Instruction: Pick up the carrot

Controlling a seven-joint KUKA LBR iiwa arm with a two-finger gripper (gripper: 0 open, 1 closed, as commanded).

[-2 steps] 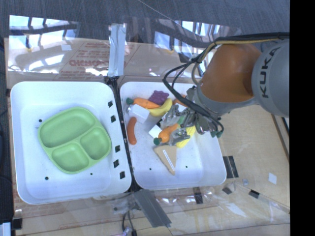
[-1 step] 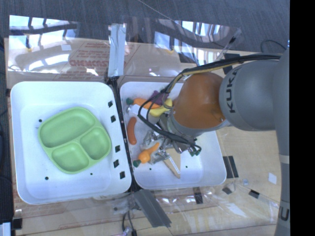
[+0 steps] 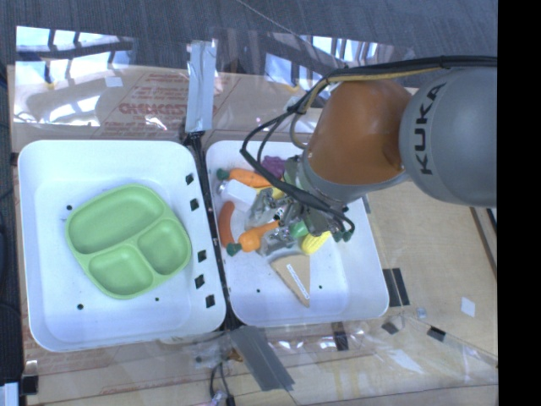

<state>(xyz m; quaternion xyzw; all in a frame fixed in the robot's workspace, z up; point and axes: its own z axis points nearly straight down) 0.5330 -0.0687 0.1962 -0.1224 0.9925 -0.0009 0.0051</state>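
Two orange carrot-like toys lie in the right bin (image 3: 363,290). One carrot (image 3: 247,177) with a green top lies near the bin's far left corner. A second orange piece (image 3: 252,238) with a green end lies mid-bin, its right end running under my gripper (image 3: 275,222). The gripper is low over the pile of toy food and touches or nearly touches that second piece. The grey arm with its orange band (image 3: 355,134) covers the bin's far right part.
A red-orange sausage (image 3: 226,218), a white piece (image 3: 240,193), a purple toy (image 3: 275,166), a yellow toy (image 3: 315,243) and a tan wedge (image 3: 292,278) crowd the right bin. The left bin (image 3: 42,252) holds a green divided plate (image 3: 127,239).
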